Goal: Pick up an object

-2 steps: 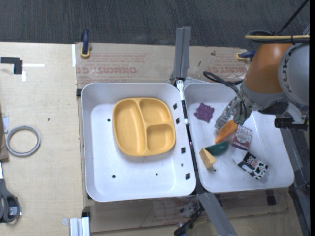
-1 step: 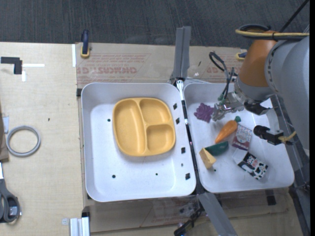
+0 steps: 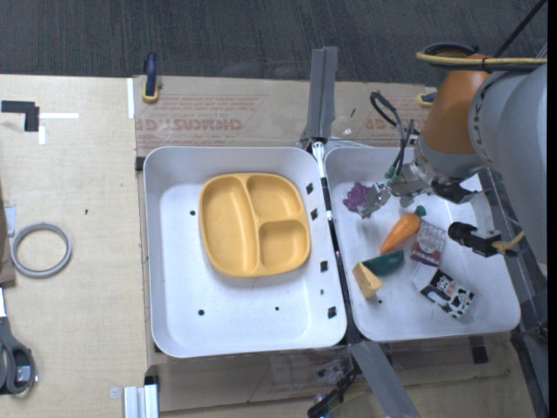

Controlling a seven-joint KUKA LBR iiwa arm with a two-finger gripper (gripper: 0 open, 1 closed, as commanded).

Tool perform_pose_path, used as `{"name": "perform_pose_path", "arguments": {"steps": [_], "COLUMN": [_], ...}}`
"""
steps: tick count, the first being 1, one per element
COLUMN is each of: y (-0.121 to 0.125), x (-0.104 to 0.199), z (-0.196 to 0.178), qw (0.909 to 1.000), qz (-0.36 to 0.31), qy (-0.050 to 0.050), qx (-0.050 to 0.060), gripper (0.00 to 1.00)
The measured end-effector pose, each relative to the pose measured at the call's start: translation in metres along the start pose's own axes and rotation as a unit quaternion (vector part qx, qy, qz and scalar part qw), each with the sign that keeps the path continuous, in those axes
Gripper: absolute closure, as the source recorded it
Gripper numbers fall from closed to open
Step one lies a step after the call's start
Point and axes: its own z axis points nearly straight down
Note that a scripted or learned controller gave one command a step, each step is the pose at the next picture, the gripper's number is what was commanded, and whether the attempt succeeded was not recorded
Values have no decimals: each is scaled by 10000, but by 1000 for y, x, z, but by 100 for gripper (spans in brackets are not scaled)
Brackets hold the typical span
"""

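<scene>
Scissors [image 3: 16,366] lie nearest, at the bench's lower left corner, with a grey ring [image 3: 39,249] at twelve o'clock from them. Next rightward is the left bin [image 3: 174,320], which bears a yellow divided plate [image 3: 255,224].

Then the right bin [image 3: 487,320], where the pickable things sit: a cheese wedge [image 3: 366,279] at seven o'clock of the cluster, a green piece [image 3: 384,263] just beside it, a carrot [image 3: 401,231] in the middle, a purple toy [image 3: 356,197] at ten o'clock, a pink packet [image 3: 427,243] at three o'clock, and a black-and-white block [image 3: 448,293] at five o'clock.

Gripper [image 3: 396,186] hangs low between the purple toy and the carrot's top. Nothing shows between its fingers, and I cannot tell whether they are spread or pressed together.

My judgement: nothing is lifted yet. Every object rests on the bin floor, so the grasp and the lift both remain.
</scene>
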Motion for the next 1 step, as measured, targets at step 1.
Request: {"name": "perform_pose_path", "arguments": {"steps": [1], "y": [-31], "x": [1], "z": [-58], "qw": [10000], "qz": [77], "qy": [3], "qx": [0], "gripper": [0]}}
